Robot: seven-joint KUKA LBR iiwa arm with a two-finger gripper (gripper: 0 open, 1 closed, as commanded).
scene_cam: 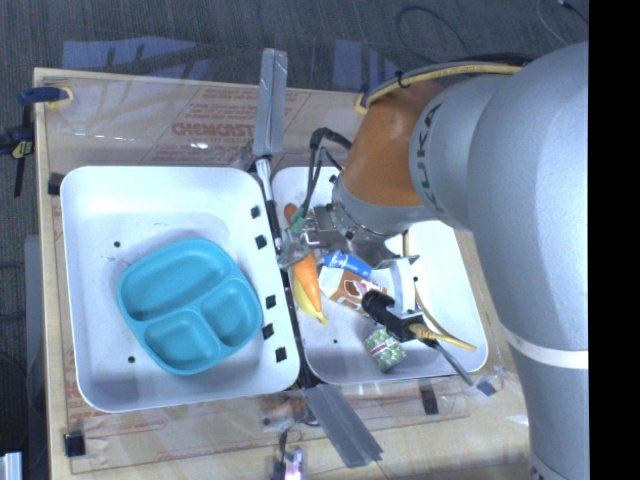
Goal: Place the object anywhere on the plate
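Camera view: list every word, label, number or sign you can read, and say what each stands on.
No text here reads with certainty.
Red print on the clear sheet behind the bins: mirrored and blurred, not legible.
Dark lettering on the arm beside its orange band: seen at an angle, too distorted to read.
Blue, white and brown packet in the right bin: printing too small to read.
Blue plate in the left bin: no marking.
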